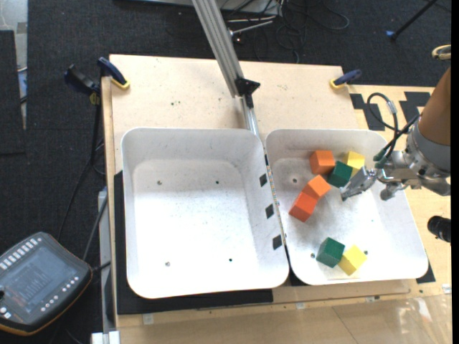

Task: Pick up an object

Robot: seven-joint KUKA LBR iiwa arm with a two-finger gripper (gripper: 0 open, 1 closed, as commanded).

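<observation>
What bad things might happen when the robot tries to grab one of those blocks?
1. The tool is next to a green block that touches a yellow block and sits close to an orange block. It might just push them around.
2. The long orange block lies tilted, so it could slip out.
3. The blocks sit near the right bin's wall, so the tool may bump it.

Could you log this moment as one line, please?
gripper: over right bin, beside green block | nothing visibly held

White bins [193,213] – smooth, speckled plastic; blocks [304,205] – matt; bench [215,92] – pale wood board.
</observation>
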